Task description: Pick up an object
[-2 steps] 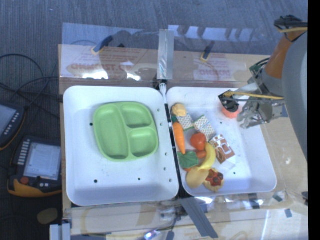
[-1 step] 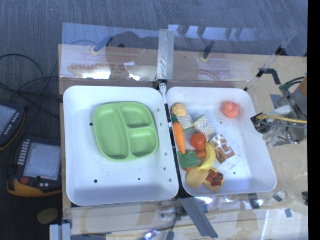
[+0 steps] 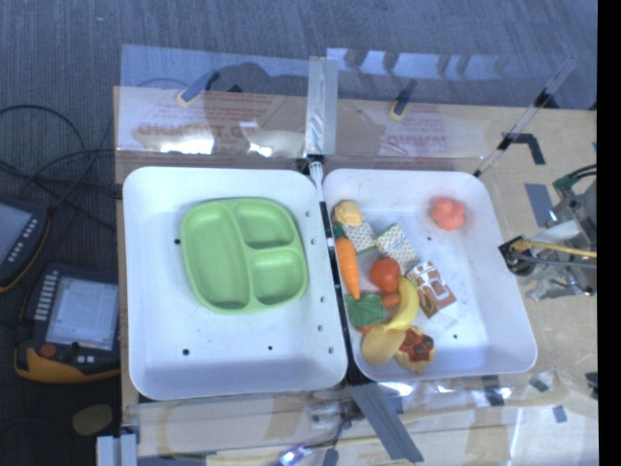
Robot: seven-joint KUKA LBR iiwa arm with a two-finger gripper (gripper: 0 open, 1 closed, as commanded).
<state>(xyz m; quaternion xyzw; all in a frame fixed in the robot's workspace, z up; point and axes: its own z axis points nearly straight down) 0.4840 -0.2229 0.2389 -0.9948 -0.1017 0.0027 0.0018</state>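
**Two bins, one crowded with toy food**

Two shallow white plastic bins sit side by side on the bench. The left white bin [image 3: 155, 357] holds a light green plastic plate with three compartments [image 3: 245, 253], lying flat near the bin's middle.

The right white bin [image 3: 505, 338] carries the things to pick, most of them bunched along its left side. An orange toy carrot [image 3: 346, 265] lies lengthwise just beside the dividing wall. A round red toy tomato [image 3: 384, 274] sits to its right, touching a curved yellow toy banana [image 3: 405, 307] below it. A flat dark green leaf-shaped piece [image 3: 364, 311] lies between the carrot's lower end and the banana. Two small blue-and-white checked packets [image 3: 398, 244] rest above the tomato, with a cream-coloured rounded piece [image 3: 346, 212] at the top of the cluster. A brown-and-white small carton [image 3: 433, 287] lies tilted, just right of the banana. A salmon-pink ball [image 3: 447, 213] stands well apart, near the far right corner.

How the gripper stands cannot be told from this view.

Off the bench's left, a grey handheld control pendant with a screen [image 3: 73, 314] lies on the dark carpet.
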